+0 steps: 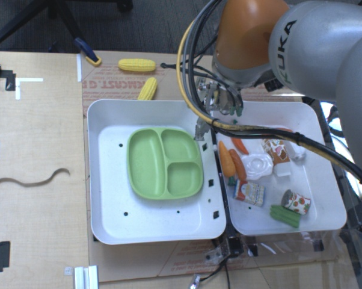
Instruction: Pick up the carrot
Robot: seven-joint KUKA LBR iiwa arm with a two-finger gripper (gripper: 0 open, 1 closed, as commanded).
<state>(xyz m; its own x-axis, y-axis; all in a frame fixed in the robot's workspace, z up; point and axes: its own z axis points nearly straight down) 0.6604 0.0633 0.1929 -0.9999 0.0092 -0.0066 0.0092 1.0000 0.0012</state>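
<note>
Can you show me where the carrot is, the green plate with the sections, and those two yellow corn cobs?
carrot (236, 164): camera view, middle of its orange body, right bin.
green plate (165, 162): camera view, on its dividing ridge, left bin.
corn cobs (136, 65): camera view, middle of the upper cob, behind the bins.

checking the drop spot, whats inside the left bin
The left bin holds a green divided plate, its three sections bare. The bin floor beneath the plate is covered. The hand hangs at the bin's right rim, hiding a bit of that edge.
</note>
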